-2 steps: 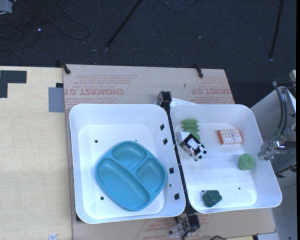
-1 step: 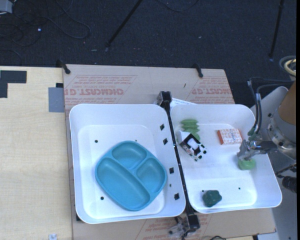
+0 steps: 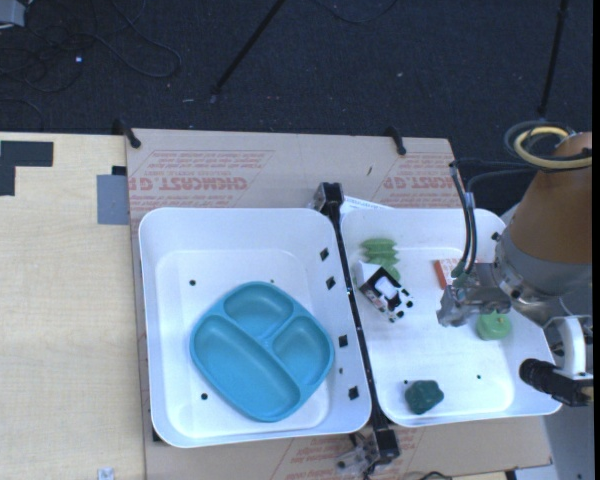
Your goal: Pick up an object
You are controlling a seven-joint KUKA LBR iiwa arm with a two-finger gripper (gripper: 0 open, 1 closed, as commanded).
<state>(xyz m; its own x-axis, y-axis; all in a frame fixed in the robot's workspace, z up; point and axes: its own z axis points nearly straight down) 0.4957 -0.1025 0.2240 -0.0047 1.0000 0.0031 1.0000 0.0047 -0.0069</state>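
Observation:
In the right bin (image 3: 485, 393), my gripper (image 3: 458, 310) hangs low over the right-hand part of the floor. A light green object (image 3: 495, 325) lies just to its right, close against it; whether they touch is unclear. A black-and-white object (image 3: 386, 294) sits to the gripper's left, with a green leafy object (image 3: 380, 251) behind that. A dark green lump (image 3: 423, 396) rests near the bin's front edge. A small orange-red piece (image 3: 441, 271) shows just behind the gripper.
The left bin (image 3: 170, 268) holds a blue divided plate (image 3: 261, 349). A black divider (image 3: 348, 308) runs between the two bins. The orange and grey arm (image 3: 552, 213) covers the right bin's far right side. Cables hang by the wrist.

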